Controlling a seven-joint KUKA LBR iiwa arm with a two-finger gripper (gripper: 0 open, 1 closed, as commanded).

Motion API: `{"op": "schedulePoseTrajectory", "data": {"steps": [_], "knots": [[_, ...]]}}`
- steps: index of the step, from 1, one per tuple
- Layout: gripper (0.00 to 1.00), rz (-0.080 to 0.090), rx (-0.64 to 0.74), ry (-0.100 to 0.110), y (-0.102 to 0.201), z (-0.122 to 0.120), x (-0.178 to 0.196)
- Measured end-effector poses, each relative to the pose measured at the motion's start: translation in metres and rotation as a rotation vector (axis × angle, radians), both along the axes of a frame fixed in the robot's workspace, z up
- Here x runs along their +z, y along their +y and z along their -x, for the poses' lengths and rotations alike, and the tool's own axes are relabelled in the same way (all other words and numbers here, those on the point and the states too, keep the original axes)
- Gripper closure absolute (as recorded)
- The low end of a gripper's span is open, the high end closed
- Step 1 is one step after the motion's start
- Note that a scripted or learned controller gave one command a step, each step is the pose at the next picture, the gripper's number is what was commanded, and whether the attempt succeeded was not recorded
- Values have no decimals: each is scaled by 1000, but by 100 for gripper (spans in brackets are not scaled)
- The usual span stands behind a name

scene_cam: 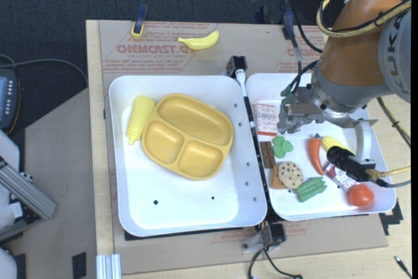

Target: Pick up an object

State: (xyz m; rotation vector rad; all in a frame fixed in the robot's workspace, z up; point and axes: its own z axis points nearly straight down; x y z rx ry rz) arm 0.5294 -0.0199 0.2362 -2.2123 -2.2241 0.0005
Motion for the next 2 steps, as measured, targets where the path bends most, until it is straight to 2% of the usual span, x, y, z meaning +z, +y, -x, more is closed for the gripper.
{"op": "schedulePoseTrajectory", "data": {"steps": [1, 2], "knots": [[100, 1, -2, 2, 42, 31, -6], [100, 3, -4, -5, 42, 22, -3]]}}
